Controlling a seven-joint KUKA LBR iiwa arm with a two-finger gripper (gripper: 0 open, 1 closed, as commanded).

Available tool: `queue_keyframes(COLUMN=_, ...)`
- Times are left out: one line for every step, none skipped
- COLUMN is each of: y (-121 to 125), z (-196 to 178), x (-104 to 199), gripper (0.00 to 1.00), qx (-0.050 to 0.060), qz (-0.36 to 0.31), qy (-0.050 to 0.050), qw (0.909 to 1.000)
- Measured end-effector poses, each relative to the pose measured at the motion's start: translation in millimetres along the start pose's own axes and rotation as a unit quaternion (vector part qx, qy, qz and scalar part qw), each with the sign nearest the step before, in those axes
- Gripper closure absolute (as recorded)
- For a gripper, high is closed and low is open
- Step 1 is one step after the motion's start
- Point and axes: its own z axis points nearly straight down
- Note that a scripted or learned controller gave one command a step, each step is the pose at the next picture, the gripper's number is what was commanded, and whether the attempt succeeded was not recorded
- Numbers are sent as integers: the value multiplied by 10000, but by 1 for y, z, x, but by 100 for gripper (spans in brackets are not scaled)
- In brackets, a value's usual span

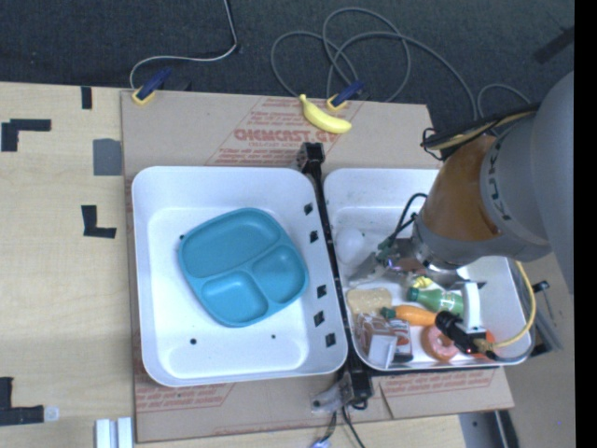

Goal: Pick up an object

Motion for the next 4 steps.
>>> queue_keyframes(y=6, z=-31, x=-84, gripper=0, qx=31, qz=12, qy=-1, qw=10000)
queue_keyframes(y=-4, z=0, x=-22, gripper=0, qx=12, qz=3, qy=0, qw=10000)
queue_keyframes(y=63, z=1, x=-4, gripper=0, qx=1, qz=-3, qy=-1, qw=10000)
queue_keyframes(y=114, z=4, x=-39, gripper=0, qx=180, qz=-10, qy=59, qw=9998)
